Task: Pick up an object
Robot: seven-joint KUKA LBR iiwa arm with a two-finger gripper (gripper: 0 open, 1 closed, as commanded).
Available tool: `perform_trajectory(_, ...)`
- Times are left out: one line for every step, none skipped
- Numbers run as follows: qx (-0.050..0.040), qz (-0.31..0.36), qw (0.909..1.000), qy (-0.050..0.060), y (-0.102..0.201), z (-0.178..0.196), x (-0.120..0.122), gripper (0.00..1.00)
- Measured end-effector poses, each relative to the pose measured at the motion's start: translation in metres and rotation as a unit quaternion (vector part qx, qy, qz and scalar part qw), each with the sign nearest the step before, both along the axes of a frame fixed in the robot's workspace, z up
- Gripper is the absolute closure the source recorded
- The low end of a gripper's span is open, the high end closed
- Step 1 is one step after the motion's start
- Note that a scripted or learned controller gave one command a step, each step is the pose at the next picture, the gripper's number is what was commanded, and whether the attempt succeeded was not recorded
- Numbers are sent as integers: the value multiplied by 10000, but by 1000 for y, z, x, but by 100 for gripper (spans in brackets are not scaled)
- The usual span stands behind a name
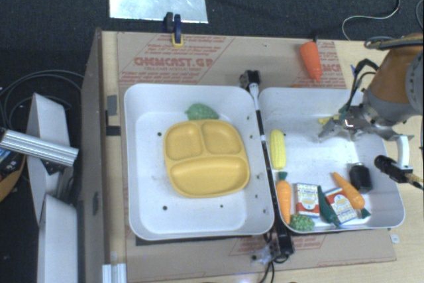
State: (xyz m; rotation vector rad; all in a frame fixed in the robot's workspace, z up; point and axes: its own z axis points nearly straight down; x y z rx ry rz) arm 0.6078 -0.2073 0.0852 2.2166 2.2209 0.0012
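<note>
Camera view: the gripper (346, 124) hangs over the far right part of the right bin (311, 99), under the grey arm (397, 93); whether it is open or closed cannot be told here, and nothing is seen held in it. No target is named, so candidates are logged relative to the tool. The corn cob (277, 148) lies toward the left bin (142, 142) from it, long axis running near-to-far. Toward the camera lie one carrot (284, 198), a second carrot (350, 190), two small cartons (307, 197) and a black object (360, 177). The black object and second carrot look nearest. In the left bin: one yellow divided plate (204, 159), one green leaf (202, 112). One orange piece (310, 59) sits outside the bins on the bench (199, 53).
</note>
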Motion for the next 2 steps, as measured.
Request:
perform_trajectory(9,-11,10000,15,0,-1,-121,0)
perform_trajectory(15,9,10000,8,81,-1,-113,0)
